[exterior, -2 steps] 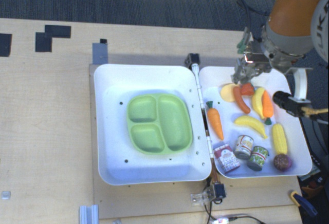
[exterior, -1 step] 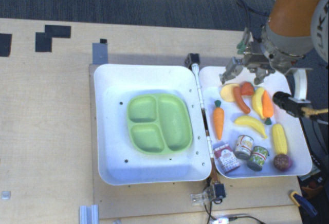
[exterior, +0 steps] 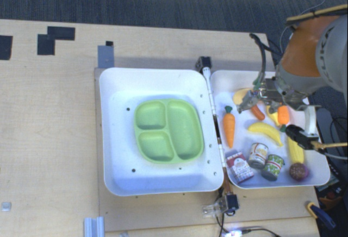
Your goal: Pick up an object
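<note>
Two shallow white plastic bins side by side on the pale wooden surface (exterior: 49, 138). Left bin (exterior: 117, 122) holding a light green divided plastic tray (exterior: 168, 130) with three compartments, set near its middle. Right bin (exterior: 321, 173) crowded with toy food, placed here relative to the small orange plastic carrot (exterior: 229, 127) with green top, lying lengthwise close to the wall shared with the left bin. Right of the carrot, a curved yellow plastic banana (exterior: 266, 131). Further right, a second long yellow piece (exterior: 295, 150), and just below that a dark red round fruit (exterior: 298, 171) near the bin's lower right corner. Below and right of the carrot, two small printed tin cans (exterior: 265, 158) standing side by side, with a red-and-white packet (exterior: 238, 167) to their left, directly below the carrot. Above and right of the carrot, a small red-orange piece (exterior: 258, 113) and a rounder orange piece (exterior: 283, 116), with a pale yellow item (exterior: 240, 95) higher up.

Grey arm with orange band reaching in from the right; hand (exterior: 260, 99) low over the upper part of the right bin, above and right of the carrot, close over the red-orange piece. Cannot tell whether spread or closed, nor whether anything is gripped.
</note>
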`<state>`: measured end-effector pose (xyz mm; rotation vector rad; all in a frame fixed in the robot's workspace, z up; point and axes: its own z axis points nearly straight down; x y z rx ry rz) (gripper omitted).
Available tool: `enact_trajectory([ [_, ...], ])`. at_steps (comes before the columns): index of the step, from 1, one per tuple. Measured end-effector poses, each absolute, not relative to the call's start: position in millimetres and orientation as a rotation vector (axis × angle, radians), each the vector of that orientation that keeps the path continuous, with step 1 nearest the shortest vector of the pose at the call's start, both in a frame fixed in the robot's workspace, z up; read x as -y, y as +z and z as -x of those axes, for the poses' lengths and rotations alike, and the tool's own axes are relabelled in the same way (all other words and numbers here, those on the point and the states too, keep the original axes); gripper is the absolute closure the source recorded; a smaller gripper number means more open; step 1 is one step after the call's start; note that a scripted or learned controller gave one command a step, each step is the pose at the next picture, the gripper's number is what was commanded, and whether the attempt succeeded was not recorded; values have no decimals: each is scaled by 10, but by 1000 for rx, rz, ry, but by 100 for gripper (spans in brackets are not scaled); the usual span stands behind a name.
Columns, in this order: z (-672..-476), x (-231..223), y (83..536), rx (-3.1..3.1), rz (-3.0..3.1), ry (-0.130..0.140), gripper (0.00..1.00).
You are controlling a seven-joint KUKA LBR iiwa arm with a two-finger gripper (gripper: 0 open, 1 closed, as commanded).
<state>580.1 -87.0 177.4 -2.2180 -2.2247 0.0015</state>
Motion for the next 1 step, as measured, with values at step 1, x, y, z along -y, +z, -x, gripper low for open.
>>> enact_trajectory([
  [1,-6077,894,864,2232,2219,-7,0],
])
